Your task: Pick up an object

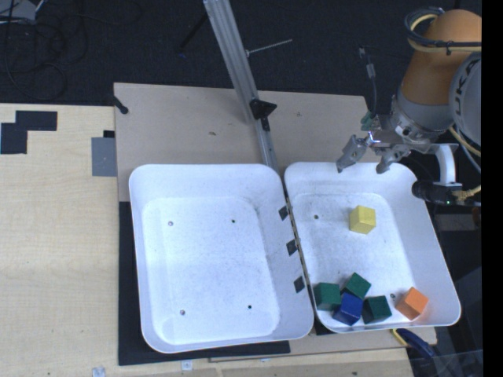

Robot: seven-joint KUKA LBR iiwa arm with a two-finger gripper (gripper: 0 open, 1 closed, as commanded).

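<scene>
Yellow cube [362, 219], small and matt, is seen lying alone in the right-hand shallow white plastic bin [428, 234], just toward the near side from the two-finger gripper [368, 158], whose fingers are spread open and empty above the bin's far rim.

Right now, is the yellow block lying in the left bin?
No. The yellow block lies alone in the right bin, apart from the cluster of blocks at that bin's near edge.
</scene>
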